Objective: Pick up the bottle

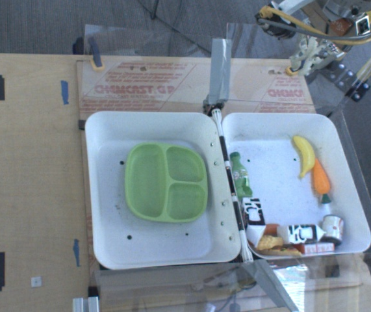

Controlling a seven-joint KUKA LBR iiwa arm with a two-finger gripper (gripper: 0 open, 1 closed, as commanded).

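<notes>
A small green bottle (240,175) with a clear cap end lies on its side in the right bin (347,149), tight against that bin's left wall. My gripper (308,56) hangs high at the top right, beyond the right bin's far edge and well away from the bottle. Nothing is seen in it.
The right bin also holds a banana (303,153), an orange carrot-like item (320,178), a small can (332,227), a black-and-white box (254,210), a red-and-white packet (308,234) and a snack piece (269,242). A green divided plate (166,182) lies in the left bin (101,174).
</notes>
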